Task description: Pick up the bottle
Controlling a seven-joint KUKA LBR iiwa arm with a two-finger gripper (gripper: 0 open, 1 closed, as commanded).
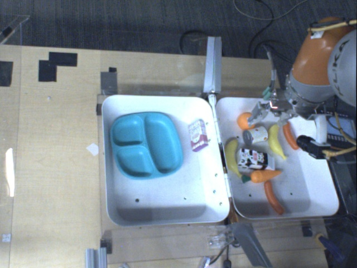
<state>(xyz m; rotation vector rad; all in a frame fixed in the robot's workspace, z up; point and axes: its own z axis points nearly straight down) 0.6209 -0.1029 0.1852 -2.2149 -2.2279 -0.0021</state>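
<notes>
The bottle, patterned black and white, lies on its side in the middle of the right bin. A yellow-green banana lies along its left side and an orange carrot just in front of it. My gripper hangs over the far part of the right bin, behind and slightly right of the bottle and apart from it. Directly below the gripper sits a small grey-white cup-like object. Nothing can be seen held in the gripper.
Around the gripper lie an orange fruit, a yellow banana and a red-orange piece. Another orange piece lies near the bin's front. The left bin holds a blue divided plate and a small carton.
</notes>
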